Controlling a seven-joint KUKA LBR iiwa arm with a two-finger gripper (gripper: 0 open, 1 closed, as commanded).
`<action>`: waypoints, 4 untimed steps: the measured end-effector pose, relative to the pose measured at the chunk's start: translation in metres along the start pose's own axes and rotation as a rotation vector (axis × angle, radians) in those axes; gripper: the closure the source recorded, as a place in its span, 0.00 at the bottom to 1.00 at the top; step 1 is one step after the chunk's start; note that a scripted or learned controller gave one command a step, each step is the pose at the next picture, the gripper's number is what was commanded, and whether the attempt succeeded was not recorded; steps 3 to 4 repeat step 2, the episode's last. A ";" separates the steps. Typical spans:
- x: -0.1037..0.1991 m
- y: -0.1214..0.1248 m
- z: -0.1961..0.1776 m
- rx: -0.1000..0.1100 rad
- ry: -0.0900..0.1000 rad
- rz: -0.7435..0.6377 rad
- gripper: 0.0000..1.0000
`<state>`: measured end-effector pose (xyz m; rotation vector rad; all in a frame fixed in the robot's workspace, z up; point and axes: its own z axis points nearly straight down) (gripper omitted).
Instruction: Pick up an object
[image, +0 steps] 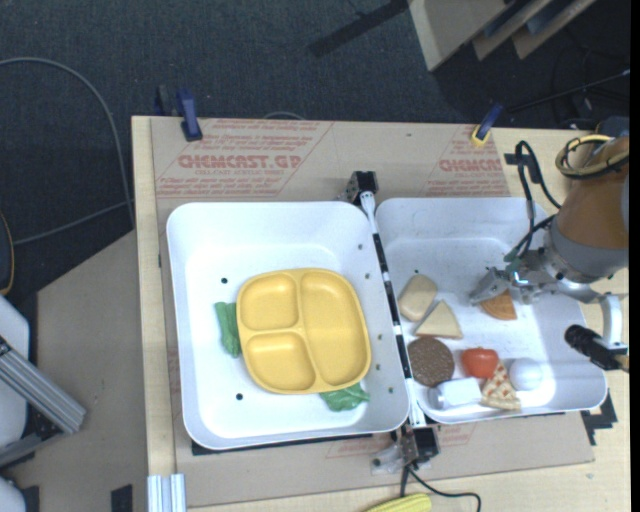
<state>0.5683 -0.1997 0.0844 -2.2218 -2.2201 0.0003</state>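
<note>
Partly hidden, green pieces (228, 328) under yellow plate (302, 330); tool (500, 287) indistinct — arm (592, 225) cropped.

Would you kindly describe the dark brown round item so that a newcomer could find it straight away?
Look in the right-hand white bin, along its left wall beside the divider. Below the two pale wedge-shaped pieces lies the brown patty, with a red tomato just to its right. It is the bin's only dark, flat, round disc.
</note>
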 end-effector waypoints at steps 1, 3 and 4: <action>0.000 0.001 -0.010 -0.003 -0.001 0.000 1.00; 0.085 0.021 0.000 -0.001 0.000 -0.002 1.00; 0.085 0.021 0.000 -0.001 0.000 -0.002 1.00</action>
